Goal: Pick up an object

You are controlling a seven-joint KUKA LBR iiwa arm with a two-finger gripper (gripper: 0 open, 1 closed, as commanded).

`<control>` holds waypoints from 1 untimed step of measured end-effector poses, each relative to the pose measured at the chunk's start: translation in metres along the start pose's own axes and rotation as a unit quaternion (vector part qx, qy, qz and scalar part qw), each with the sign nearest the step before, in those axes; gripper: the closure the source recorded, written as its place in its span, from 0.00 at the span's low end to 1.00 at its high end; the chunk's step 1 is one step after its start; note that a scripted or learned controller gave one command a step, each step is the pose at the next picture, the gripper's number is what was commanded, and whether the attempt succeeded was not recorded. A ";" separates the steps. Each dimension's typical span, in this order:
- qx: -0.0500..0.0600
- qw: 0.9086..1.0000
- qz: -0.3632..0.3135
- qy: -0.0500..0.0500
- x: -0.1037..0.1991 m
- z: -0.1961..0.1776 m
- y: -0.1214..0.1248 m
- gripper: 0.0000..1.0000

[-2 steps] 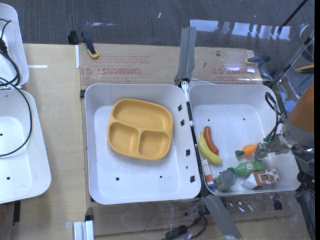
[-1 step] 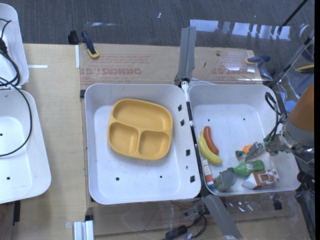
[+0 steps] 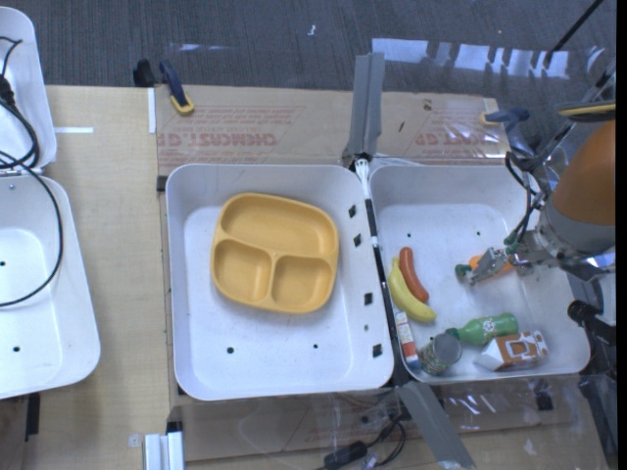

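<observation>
Reaching in from the right edge, orange band (image 3: 591, 186) bulking large above a grey wrist (image 3: 568, 235). Angled down and leftward, with cables looping alongside. Ending in a gripper (image 3: 474, 273) low over the bin floor, too small and blurred to read at the tips.

Only legible print: red lettering on the flattened cardboard sheet (image 3: 294, 125) lying behind the two bins, seen upside down and mirrored; it appears to read "CHEMICAL GR…", the remainder too faint to make out; small carton (image 3: 517, 351) in the right bin (image 3: 470, 218) carries coloured print, too small to read; green bottle (image 3: 487, 329) label likewise unreadable.
</observation>
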State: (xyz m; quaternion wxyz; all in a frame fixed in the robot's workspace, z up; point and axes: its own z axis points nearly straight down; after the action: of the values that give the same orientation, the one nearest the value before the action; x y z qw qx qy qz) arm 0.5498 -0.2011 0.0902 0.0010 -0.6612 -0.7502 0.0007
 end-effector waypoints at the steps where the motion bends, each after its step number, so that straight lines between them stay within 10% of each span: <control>1: 0.001 1.000 -0.001 0.000 0.000 -0.007 0.000 1.00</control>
State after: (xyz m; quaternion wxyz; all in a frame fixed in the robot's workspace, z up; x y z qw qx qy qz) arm 0.5499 -0.2015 0.0970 0.0020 -0.6608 -0.7505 0.0012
